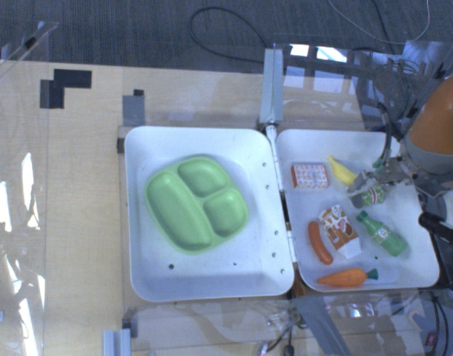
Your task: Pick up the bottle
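A green bottle (382, 235) with a dark green cap lies on its side in the right bin (426, 273), near that bin's right wall. My gripper (370, 186) hangs over the upper right part of the same bin, a little above and left of the bottle and apart from it. A small greenish object (375, 195) shows right at the gripper's tip; I cannot tell what it is or whether it is held.
The right bin also holds a yellow banana (342, 170), a red-and-white box (310, 175), a small carton (339, 231), a red sausage (320, 242) and an orange carrot (348, 277). A green divided plate (196, 202) lies in the left bin (159, 280).
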